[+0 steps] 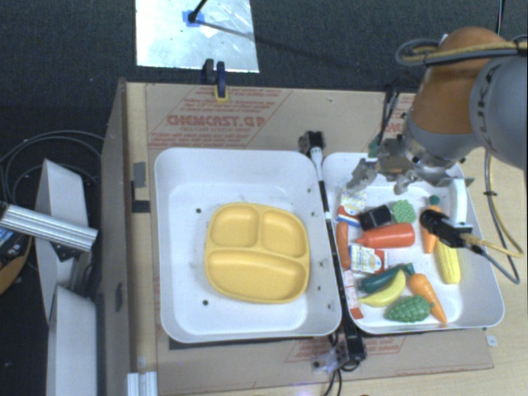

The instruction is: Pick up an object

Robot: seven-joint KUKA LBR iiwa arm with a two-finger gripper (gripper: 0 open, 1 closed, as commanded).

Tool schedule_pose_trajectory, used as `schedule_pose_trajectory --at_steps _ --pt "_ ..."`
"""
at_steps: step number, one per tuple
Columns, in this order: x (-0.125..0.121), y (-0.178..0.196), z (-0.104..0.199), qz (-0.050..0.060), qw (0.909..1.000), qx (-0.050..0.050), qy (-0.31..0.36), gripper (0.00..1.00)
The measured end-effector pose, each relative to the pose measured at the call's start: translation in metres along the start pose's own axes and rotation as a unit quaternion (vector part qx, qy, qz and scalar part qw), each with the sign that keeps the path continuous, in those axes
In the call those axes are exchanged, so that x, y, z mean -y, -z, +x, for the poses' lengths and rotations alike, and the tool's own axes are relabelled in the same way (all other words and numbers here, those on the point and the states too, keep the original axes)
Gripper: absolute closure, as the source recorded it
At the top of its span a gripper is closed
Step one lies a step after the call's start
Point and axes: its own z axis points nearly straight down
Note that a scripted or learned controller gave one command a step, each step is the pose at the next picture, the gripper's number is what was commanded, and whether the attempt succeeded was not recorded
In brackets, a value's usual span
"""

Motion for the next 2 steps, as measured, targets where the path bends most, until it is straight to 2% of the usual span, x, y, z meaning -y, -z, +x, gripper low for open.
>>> schedule_pose_trajectory --at_steps 1,2 --pt "0.025 -0.067 -0.035 0.001 1.0 0.001 -0.002 0.0" --pt "0.035 -0.108 -0.054 -0.012 0.9999 0.004 0.0 0.0"
